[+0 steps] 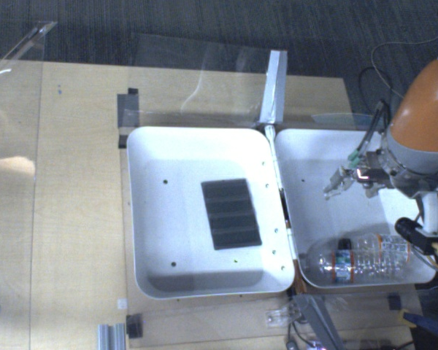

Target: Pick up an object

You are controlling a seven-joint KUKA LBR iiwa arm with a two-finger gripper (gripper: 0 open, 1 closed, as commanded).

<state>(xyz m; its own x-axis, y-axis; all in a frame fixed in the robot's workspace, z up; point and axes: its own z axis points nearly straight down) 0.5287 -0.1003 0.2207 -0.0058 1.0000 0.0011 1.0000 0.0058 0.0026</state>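
Note:
A clear plastic bottle point(361, 258) lies on its side along the near wall of the right bin point(306, 159), its dark cap end toward the left. A black ribbed rectangular pad point(231, 213) lies flat in the middle of the left bin point(153, 166). My gripper point(338, 185) hangs over the middle of the right bin, pointing left, above and behind the bottle. Its thin fingers look slightly spread with nothing between them.
The arm's orange band and grey wrist point(423, 133) cover the right bin's far right side. A metal divider post point(274, 86) stands behind the seam between the bins. Cables and fittings point(423, 235) crowd the right bin's near right corner. Wooden bench surrounds the bins.

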